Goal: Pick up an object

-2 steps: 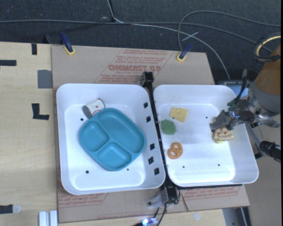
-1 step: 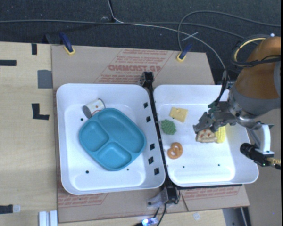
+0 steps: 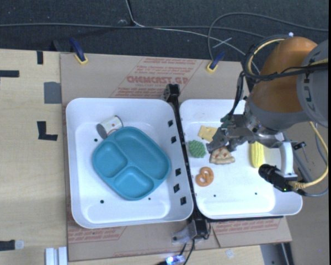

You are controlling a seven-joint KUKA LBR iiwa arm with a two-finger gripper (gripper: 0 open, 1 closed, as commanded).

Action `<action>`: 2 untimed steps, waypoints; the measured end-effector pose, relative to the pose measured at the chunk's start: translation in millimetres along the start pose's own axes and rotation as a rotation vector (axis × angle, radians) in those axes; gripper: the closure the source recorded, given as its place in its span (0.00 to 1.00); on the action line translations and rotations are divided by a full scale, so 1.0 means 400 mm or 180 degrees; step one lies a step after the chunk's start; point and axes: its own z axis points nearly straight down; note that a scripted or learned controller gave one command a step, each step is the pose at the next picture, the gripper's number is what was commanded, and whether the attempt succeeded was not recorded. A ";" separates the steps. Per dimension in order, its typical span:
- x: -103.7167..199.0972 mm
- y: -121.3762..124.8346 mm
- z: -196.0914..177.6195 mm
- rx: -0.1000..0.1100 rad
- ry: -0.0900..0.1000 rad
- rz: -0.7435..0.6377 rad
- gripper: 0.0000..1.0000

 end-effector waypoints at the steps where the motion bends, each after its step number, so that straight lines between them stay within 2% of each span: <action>1: 0.106 0.032 0.027 0.0005 -0.0006 0.0008 1.00; 2: 0.230 0.045 0.016 0.0003 -0.0004 0.0006 1.00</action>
